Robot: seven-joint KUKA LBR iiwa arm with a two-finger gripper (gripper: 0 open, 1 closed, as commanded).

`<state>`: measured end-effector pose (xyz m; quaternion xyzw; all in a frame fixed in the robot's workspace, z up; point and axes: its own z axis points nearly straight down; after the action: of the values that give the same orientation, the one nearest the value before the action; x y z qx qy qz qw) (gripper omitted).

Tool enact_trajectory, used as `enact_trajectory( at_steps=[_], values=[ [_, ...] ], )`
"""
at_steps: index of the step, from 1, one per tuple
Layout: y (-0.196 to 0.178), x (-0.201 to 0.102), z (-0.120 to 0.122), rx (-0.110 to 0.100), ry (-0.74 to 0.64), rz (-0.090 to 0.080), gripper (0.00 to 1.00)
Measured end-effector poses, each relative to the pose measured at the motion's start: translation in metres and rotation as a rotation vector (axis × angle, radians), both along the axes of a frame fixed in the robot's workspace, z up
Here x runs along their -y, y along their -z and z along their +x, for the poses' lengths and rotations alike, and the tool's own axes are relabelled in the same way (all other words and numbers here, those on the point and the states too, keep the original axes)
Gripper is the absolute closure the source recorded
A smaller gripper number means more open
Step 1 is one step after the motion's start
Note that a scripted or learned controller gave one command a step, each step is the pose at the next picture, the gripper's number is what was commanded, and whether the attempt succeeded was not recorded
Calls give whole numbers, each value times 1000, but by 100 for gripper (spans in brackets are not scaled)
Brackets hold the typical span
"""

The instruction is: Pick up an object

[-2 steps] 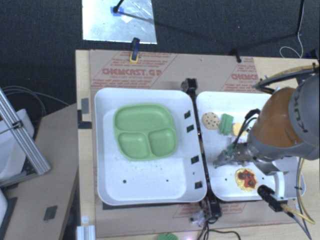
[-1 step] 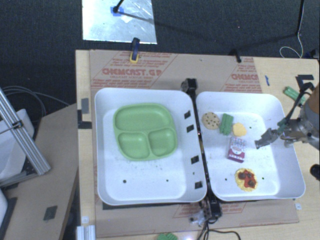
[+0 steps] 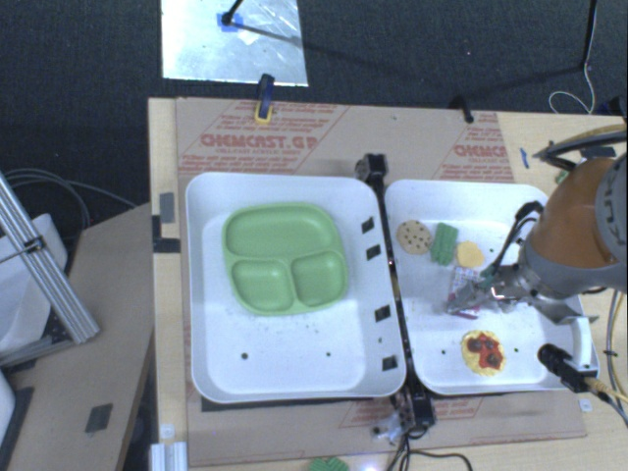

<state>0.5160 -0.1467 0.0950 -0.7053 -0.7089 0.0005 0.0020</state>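
Near edge: pizza toy, yellow round with red topping, lies flat in the right bin, apart from the rest.
Claw: I read it low in the right bin, at a grey-and-purple object; too blurred, so I cannot tell if it grips or is released.
Task thing: probably that grey-purple piece, resting mid-bin, touching or just under the claw.
Other candidates: cookie, green block, yellow disc, clustered near the far wall.
Left bin: green divided tray, probably meant as a drop target.
Writing: "CHEMCAST GP" printed in red on the table sheet.
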Motion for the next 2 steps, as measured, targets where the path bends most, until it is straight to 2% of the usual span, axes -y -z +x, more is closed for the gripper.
enact_trajectory(
  at_steps=[1,2],
  values=[
    [11,-7,28,7,-1,-2,0],
    [0,-6,28,7,0,-2,100]
  ],
)
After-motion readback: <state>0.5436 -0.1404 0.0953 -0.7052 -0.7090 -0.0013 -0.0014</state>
